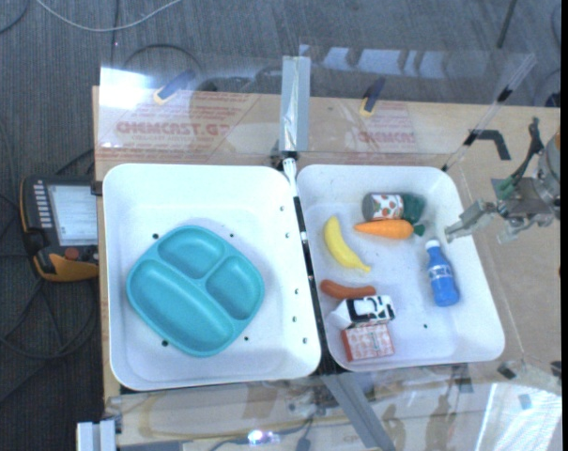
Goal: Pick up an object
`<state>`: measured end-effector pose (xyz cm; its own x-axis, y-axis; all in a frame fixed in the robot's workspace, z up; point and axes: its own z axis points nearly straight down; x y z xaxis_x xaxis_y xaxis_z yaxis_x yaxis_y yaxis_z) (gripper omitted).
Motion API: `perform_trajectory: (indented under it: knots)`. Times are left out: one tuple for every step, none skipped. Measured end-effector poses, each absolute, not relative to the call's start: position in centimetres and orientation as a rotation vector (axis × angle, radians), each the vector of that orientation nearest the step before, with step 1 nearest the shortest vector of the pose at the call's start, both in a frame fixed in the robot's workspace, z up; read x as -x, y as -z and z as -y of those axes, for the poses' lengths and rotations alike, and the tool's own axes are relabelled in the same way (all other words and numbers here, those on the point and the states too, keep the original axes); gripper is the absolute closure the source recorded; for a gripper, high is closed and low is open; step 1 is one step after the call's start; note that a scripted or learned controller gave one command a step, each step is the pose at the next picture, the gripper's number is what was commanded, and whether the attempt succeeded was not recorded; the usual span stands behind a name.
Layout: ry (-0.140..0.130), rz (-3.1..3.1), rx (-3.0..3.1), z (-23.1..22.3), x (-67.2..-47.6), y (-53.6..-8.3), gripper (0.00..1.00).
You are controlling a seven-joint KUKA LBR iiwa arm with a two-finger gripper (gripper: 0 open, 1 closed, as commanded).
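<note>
White and shallow, the right-hand plastic bin carries every candidate for the pick, and none of them has left its floor yet as far as this slanted overhead view shows. A yellow toy banana lies near the bin's left wall; just beyond it an orange plastic carrot rests against a small printed can with a dark green cap, the two touching or nearly so. A blue plastic bottle with a white cap lies on its side toward the right wall, apart from the rest. Nearer the front sit a reddish-brown toy sausage, a black-and-white carton and a red-and-white flat packet, crowded close together. The left-hand white bin holds a turquoise divided plate. The grey two-finger gripper hangs at the right edge of the scene, outside the right bin's rim and well apart from every object; it is too small and cluttered here to tell whether it stands wide or narrow, and nothing is seen in it. My judgement is that the task is at its very start: a target has to be chosen, the arm brought over it, lowered, closed and lifted. The bottle looks nearest and least crowded.
</note>
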<state>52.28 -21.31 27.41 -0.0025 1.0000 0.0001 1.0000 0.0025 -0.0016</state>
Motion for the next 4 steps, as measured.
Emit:
perform_trajectory:
  knots:
    - [-0.001, 2.459, 1.954, 16.7, -48.4, -27.0, 0.0]
    - [-0.001, 2.526, 1.867, 20.8, -53.2, -15.1, 0.0]
    - [0.009, 2.494, 1.911, 21.6, -56.8, -9.6, 0.0]
    - [0.008, 2.494, 1.91, 21.5, -56.8, -10.4, 1.0]
